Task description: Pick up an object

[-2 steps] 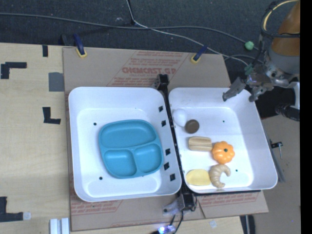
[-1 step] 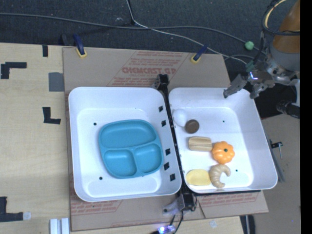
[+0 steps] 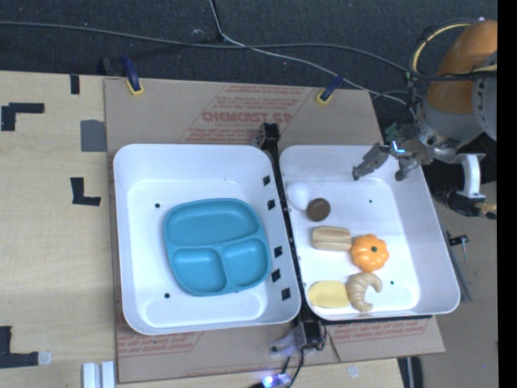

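On the cardboard-topped bench point(image 3: 234, 115), the gripper point(image 3: 381, 165) hangs with jaws apart and empty over the right bin's point(image 3: 428, 241) far edge, well beyond the orange pumpkin point(image 3: 370, 253).

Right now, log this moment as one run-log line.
gripper: open, holding nothing, over right bin far edge | right bin: pumpkin, croissant, other toy foods | left bin: blue tray

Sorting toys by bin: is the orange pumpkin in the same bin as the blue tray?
No, the pumpkin lies in the right bin; the blue tray lies in the left bin.
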Available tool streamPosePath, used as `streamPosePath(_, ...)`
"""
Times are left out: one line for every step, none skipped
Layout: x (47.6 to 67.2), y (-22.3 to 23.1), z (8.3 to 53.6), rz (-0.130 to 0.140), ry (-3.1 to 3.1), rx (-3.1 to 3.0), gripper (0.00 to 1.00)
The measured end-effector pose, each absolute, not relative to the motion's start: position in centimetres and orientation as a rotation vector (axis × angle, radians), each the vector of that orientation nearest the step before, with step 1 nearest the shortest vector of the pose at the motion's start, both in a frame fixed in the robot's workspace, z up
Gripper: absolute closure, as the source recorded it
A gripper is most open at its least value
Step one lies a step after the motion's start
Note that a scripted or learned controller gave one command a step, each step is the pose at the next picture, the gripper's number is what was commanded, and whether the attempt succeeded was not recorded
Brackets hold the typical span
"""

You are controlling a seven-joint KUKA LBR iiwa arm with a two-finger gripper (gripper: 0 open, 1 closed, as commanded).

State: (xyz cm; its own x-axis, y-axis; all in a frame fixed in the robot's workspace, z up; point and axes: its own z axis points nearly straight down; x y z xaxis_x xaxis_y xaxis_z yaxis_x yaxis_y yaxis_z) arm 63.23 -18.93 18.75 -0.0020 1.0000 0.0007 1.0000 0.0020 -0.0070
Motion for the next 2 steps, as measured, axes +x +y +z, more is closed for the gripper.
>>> streamPosePath(62.6,-18.9,14.2,0.007,-2.221,-2.217,0.00)
streamPosePath(62.5,-18.8,8.9,0.006,-2.222,-2.217,0.00)
